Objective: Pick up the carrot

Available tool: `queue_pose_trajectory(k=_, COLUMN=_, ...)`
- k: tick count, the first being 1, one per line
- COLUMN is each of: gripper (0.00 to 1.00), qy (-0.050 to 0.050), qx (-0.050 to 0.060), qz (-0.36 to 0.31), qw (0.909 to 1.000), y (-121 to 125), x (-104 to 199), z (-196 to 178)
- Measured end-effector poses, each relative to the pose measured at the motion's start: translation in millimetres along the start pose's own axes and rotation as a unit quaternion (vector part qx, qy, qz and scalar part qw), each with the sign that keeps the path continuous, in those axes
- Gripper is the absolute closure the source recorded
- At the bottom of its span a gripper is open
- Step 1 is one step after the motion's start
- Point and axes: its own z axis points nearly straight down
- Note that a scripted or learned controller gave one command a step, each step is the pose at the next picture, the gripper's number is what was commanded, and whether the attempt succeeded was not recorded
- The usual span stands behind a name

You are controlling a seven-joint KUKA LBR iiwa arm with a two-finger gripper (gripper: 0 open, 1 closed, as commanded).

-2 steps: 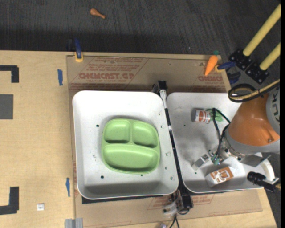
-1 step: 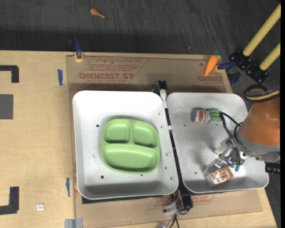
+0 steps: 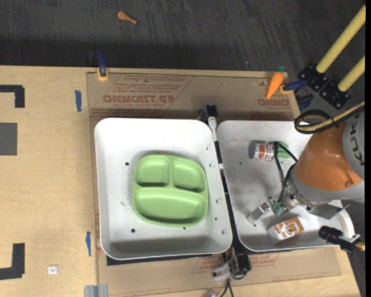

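Grey metal and an orange band fill the right bin [image 3: 243,136], where the arm [image 3: 324,159] reaches in from the right and bends down over the bin's near half. The gripper [image 3: 268,209] hangs low near the bin floor, and from where I stand I cannot tell how far apart its tips are; nothing seems to be held, but the wrist hides too much to be sure. Just beside it, toward the near rim, lies a small orange and white packet [image 3: 288,228]. Farther back in the same bin a small can [image 3: 264,151] with a red label lies on its side, with a green scrap next to it.

The carrot [image 3: 275,84] is not in that bin at all. It rests on the cardboard sheet [image 3: 145,96] beyond the bin's far rim, close to a blue clamp [image 3: 294,85], with its long axis running roughly toward and away from the bins and its green top at the far end. From the gripper it lies well apart, almost straight back across the whole bin and over the rim. I judge the next move must lift clear and travel that way before any grasp, closing across the carrot's narrow width.

The left bin [image 3: 110,174] holds a green divided plate [image 3: 171,190]. A second small orange thing [image 3: 126,17] lies on the dark floor far off.
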Motion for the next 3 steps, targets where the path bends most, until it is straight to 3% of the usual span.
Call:
queue_pose_trajectory(k=1, gripper=0.0, qy=0.002, qx=-0.005, qz=-0.148, qw=0.989, y=-12.9, x=-32.3, z=1.5)
queue_pose_trajectory(k=2, gripper=1.0, qy=0.0, qx=-0.006, qz=-0.147, qw=0.989, y=-12.3, x=-33.8, z=-10.1)
queue_pose_trajectory(k=3, gripper=1.0, qy=0.002, qx=0.001, qz=-0.255, qw=0.9669, y=-39.8, x=-77.8, z=-133.9)
